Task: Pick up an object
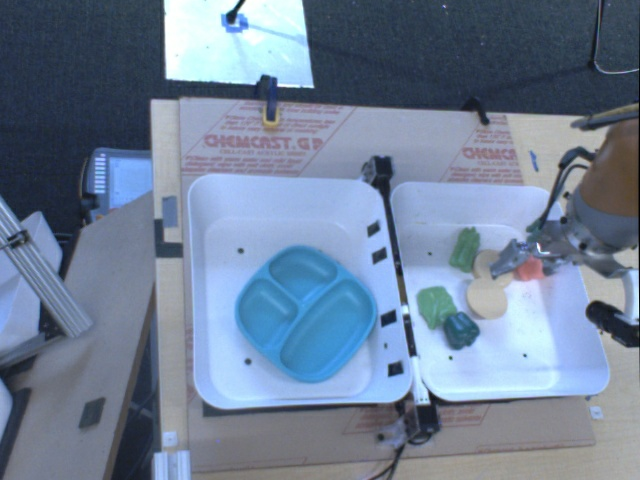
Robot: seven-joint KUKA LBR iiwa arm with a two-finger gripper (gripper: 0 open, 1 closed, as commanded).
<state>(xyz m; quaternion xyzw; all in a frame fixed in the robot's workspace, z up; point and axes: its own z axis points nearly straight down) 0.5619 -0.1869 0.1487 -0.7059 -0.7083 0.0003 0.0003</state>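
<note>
The right bin (560,373) holds several small toy pieces. A light green piece (465,249) lies toward the back, and a second green piece (435,305) sits beside a dark teal one (461,329) nearer the front. Two tan round pieces (487,299) lie in the middle. A small red piece (531,270) lies at the right. My gripper (518,259) reaches in from the right and hangs low right at the red piece, next to the upper tan piece (487,264). The arm hides part of the red piece.
The left bin (215,368) holds a blue divided plate (305,311). A black clip strip (390,268) runs along the wall between the bins. A yellow clamp (271,116) sits on the board's back edge. A grey ramp (90,298) stands at the left.
</note>
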